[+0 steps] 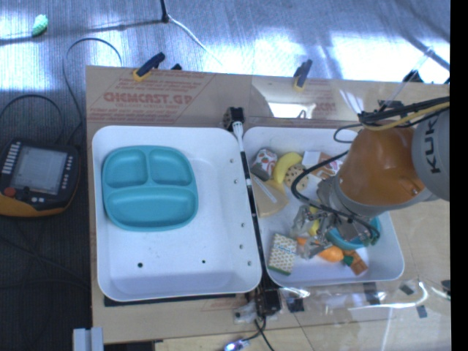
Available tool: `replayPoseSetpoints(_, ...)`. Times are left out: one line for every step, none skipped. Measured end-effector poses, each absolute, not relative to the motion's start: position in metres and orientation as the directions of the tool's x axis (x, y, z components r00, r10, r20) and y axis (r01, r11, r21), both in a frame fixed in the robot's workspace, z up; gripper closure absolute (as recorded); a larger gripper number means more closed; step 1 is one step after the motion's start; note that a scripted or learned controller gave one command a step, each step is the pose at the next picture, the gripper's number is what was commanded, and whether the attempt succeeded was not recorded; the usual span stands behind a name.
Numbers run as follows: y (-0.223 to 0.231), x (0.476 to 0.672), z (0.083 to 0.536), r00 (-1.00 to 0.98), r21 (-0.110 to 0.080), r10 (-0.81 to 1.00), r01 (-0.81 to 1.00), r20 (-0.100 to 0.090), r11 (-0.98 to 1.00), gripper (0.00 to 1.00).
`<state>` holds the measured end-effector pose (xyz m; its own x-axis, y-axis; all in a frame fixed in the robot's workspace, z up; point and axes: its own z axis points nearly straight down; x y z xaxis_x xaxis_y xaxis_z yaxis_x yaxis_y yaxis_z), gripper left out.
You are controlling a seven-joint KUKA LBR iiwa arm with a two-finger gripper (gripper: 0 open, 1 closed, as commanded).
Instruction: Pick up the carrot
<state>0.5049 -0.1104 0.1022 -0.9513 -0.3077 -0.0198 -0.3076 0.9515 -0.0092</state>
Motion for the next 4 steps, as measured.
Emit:
replayPoseSetpoints(-0.050, 0.495, 0.185, -0.999, 0.001, -0.041, -0.041, -0.006, 0.999, 1.00)
replayPoseSetpoints(-0.050, 0.495, 0.184, -0.999, 0.001, -0.041, -0.041, -0.003, 0.999, 0.00)
replayPoseSetpoints(-0.114, 0.497, 0.094, -0.985, -0.001, -0.174, -0.174, -0.006, 0.985, 0.00)
replayPoseSetpoints(-0.114, 0.499, 0.104, -0.985, -0.003, -0.173, -0.173, -0.012, 0.985, 1.00)
